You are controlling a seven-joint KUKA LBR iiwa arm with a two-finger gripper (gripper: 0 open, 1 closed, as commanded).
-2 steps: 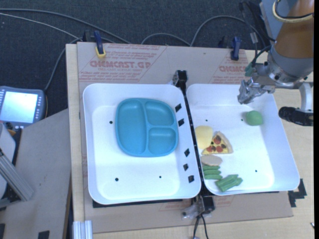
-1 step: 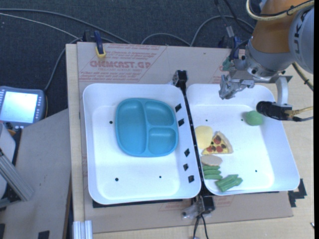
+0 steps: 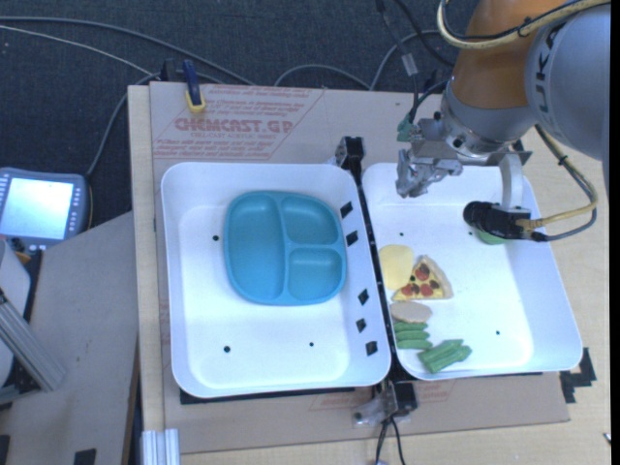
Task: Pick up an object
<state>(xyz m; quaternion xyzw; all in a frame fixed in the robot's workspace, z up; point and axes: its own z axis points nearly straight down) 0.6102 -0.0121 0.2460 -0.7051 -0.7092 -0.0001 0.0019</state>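
Observation:
My gripper (image 3: 415, 184) hangs over the back left part of the right bin (image 3: 504, 298), above bare white floor. Its fingers point down with nothing visible between them. In front of it, near the bin's left wall, lie a yellow round piece (image 3: 393, 261), a toy pizza slice (image 3: 424, 280), a beige oval piece (image 3: 411, 311) and green bean pods (image 3: 431, 347). All of these sit well clear of the gripper, toward the front.
A blue divided plate (image 3: 285, 247) lies in the left bin (image 3: 194, 289). A black divider with clips (image 3: 358, 260) runs between the bins. A black and green fitting with a yellow cable (image 3: 499, 221) hangs over the right bin's back right.

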